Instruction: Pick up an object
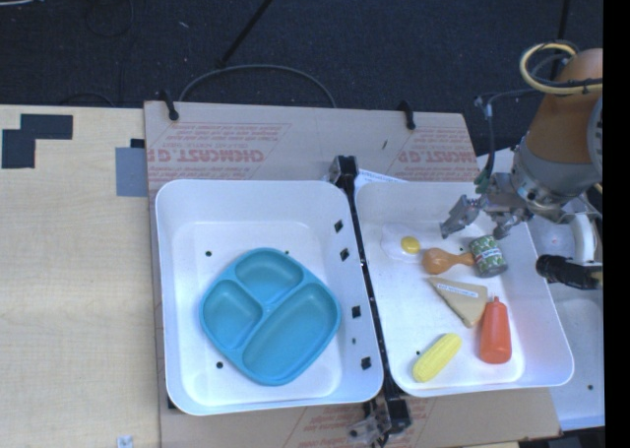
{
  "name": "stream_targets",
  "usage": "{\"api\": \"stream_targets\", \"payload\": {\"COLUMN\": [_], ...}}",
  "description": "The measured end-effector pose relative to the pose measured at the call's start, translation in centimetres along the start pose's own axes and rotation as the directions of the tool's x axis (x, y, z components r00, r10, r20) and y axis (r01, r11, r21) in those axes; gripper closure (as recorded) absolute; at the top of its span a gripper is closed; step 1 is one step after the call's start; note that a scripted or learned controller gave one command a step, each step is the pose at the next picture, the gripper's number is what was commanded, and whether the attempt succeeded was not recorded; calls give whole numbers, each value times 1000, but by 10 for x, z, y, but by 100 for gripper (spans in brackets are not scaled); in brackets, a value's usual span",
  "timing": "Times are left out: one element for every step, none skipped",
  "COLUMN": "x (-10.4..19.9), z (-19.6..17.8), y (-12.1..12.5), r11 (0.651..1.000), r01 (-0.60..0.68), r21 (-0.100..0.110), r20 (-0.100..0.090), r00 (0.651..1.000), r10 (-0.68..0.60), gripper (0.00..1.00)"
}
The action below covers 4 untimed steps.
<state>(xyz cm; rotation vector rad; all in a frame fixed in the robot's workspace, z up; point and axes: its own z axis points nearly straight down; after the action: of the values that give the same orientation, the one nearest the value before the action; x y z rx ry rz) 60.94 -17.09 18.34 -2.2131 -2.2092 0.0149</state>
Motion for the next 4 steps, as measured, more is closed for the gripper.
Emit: {"api": "stream_targets", "payload": {"x": [0,9,8,8], "z": [-9,48,94,78], "y": [3,-2,0,4], "r11": [1000,1000,1000,1000], "r01": [2,1,2,1], "r21": [-14,-9,-21,-32], "r20": [2,1,9,7], "r00": [1000,1000,1000,1000], "r10": [-2,-1,-2,-1], "gripper": [0,0,0,100]}}
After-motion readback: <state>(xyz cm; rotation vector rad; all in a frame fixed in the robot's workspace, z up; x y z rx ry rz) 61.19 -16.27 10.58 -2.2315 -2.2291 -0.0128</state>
